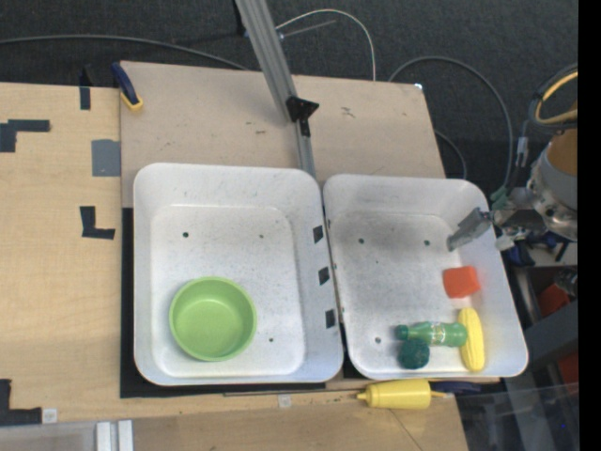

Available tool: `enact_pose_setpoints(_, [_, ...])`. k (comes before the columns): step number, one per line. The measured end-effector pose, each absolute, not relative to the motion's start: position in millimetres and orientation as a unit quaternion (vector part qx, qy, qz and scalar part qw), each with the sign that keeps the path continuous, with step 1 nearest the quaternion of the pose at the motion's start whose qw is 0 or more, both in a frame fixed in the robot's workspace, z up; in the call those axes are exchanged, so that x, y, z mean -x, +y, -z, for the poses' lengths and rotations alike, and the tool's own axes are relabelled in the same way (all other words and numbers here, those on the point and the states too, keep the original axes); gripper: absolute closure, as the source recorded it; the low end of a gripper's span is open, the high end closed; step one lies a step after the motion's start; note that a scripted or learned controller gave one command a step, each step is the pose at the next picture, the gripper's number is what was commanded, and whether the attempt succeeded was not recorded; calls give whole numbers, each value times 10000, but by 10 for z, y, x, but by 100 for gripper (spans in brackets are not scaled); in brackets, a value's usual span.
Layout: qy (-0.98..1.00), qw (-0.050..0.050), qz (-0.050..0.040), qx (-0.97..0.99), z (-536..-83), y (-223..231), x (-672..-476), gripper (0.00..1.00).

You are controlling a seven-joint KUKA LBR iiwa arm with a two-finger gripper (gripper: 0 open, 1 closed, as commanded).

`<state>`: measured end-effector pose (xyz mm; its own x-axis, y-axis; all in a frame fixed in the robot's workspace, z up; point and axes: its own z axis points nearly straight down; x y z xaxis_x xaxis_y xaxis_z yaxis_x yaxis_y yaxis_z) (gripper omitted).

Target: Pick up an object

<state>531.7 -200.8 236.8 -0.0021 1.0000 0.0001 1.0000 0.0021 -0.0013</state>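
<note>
**Arm at the right bin's far edge, nothing picked**

I see the gripper (467, 228) over the right bin (376, 205), near its far right wall; I cannot tell how it stands. An orange block (460, 282) lies just near of it. Further toward me sit a green bottle (430, 334) and a yellow object (472, 337), side by side. A green bowl (213, 318) sits in the left bin (225, 191).

R bin: orange block (460, 281) flat nr R wall | yellow banana (472, 337) below it | green bottle (432, 334) on side, touching banana | L bin: green bowl (213, 318) upright
</note>
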Motion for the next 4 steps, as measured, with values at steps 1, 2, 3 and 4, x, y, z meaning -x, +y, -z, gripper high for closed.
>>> enact_pose_setpoints(1, [-7078,7,-4,7064,-2368,-2008,-5316,0])
enact_pose_setpoints(2, [-7075,27,-19,7067,-1861,-1905,-5323,0])
enact_pose_setpoints(3, [-7078,28,-20,7064,-1289,-1858,-5403,0])
enact_pose_setpoints(4, [-7084,18,17,7058,-892,-1825,-5419,0])
